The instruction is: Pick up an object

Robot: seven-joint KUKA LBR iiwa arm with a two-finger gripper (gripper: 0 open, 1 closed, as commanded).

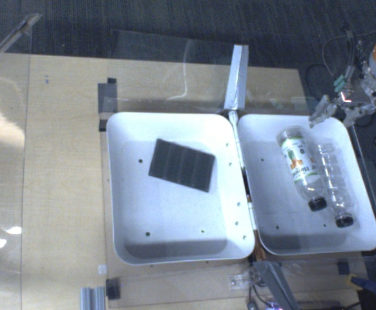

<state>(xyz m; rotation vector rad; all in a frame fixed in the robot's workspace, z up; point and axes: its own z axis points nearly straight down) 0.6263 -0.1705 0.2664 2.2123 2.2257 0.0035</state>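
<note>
Two clear bottles, one labelled and one bare, lie in the right bin; the left bin holds a dark pad. Whether the gripper is spread, I cannot tell.

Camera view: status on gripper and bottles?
Gripper above right bin's far edge, carrying nothing. Labelled bottle and clear bottle lying side by side. Nothing blocking.

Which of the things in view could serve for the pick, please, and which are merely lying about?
For the job:
labelled bottle
clear bottle
dark flat pad
claw

Lying about:
two white bins
metal divider post
cables
</note>
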